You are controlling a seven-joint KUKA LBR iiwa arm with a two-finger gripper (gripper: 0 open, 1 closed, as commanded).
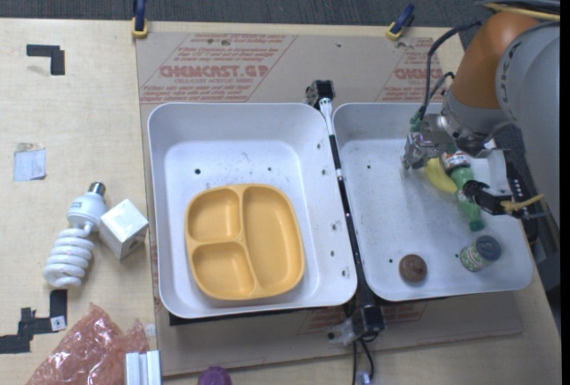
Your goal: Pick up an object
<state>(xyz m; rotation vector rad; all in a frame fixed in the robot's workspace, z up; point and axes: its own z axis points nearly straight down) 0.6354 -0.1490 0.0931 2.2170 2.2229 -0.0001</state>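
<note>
1. Gripper (417, 151): low in the right bin (383, 196), beside the yellow banana (440, 177); finger state cannot be told.
2. Surface (80, 107): light bulb (73, 239) left of the left bin (169, 196), which holds a yellow tray (245, 241).

A yellow divided plate (245, 241) lies in a white bin (169, 151); a green bottle (465, 196) beside a yellow banana (439, 176).

A yellow banana-shaped object (440, 177) lies tilted against a green bottle (464, 192) in the right bin (383, 196).
</note>
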